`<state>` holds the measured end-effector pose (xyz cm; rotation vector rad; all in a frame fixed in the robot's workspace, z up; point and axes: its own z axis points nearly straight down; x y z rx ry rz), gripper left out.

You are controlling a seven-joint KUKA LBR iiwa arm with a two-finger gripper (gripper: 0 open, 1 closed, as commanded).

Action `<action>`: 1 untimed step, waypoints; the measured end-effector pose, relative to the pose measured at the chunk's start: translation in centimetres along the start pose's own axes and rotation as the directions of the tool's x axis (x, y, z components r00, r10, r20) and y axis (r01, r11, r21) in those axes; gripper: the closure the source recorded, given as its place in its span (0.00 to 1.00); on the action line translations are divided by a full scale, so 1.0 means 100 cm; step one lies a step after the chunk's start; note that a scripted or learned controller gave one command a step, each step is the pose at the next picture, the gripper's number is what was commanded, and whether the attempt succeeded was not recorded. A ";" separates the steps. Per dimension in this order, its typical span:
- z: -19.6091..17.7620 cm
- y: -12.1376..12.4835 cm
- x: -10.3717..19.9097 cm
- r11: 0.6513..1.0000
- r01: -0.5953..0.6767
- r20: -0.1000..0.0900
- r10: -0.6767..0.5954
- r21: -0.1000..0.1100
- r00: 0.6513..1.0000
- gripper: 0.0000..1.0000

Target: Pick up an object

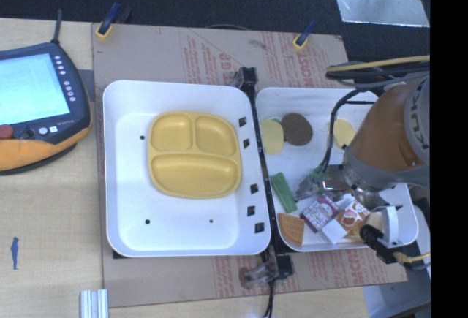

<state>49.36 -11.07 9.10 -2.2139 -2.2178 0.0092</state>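
Low over the right bin (409, 232), the end effector (344, 188) sits hidden beneath the grey and orange arm (387, 137), so we cannot tell its state. Just below it we see a heap of small things: a maroon packet (316, 214), a green bar (283, 192), and a waffle-patterned wedge (291, 229). Further back lie a brown disc (297, 129) and a pale yellow disc (273, 136). In the left bin (124, 163) rests a yellow divided plate (194, 154). On the counter (44, 236), at left, sits a control tablet (33, 101).
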 end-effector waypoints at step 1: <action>-0.002 0.043 -0.024 1.000 0.003 0.003 -0.003 -0.011 1.000 0.00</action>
